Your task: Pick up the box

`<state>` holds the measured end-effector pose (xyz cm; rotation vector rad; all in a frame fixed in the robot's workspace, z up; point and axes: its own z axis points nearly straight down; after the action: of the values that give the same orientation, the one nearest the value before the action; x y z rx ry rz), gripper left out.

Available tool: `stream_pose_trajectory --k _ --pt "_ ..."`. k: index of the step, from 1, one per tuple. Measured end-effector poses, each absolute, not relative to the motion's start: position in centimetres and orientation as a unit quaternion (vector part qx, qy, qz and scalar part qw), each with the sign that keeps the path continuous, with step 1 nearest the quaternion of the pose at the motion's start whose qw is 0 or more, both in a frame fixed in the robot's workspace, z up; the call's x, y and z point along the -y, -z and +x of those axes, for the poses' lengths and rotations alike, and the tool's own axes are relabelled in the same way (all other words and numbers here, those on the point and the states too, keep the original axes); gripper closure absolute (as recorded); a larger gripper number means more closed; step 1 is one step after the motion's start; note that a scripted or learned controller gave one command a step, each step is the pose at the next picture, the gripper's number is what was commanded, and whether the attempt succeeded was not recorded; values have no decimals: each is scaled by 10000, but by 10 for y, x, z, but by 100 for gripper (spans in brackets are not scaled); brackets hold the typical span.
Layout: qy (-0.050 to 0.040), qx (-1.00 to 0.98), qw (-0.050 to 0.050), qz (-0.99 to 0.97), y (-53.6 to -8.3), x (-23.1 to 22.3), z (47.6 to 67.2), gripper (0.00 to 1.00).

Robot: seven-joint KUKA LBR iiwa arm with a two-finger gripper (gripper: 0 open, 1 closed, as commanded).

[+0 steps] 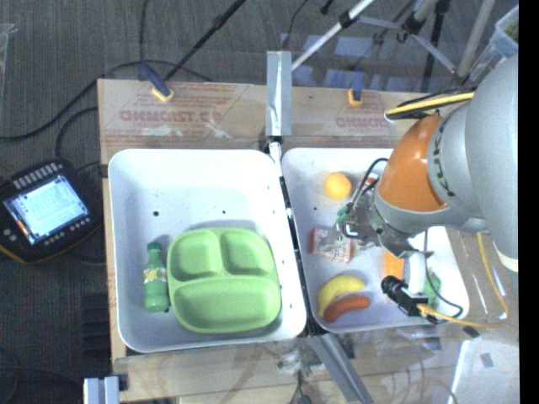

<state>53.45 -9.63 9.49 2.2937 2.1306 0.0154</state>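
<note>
Camera view: arm's orange band and grey wrist cover gripper (358,225) over right bin (300,225); grip state cannot tell. Box (330,242), small, blurred, lies just left of it, partly hidden, above banana (340,288).

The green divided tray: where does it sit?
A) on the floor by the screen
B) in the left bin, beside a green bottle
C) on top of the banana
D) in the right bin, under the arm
B: the green tray lies in the left bin, with the green bottle along its left edge.
</note>
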Motion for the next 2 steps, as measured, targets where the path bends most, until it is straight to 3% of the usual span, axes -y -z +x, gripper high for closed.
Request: stream_pose_trajectory --k 1,2 --pt "-74 -6802 101 7329 -107 97 537 100" --pt "-64 -6801 92 7331 -106 98 537 0"
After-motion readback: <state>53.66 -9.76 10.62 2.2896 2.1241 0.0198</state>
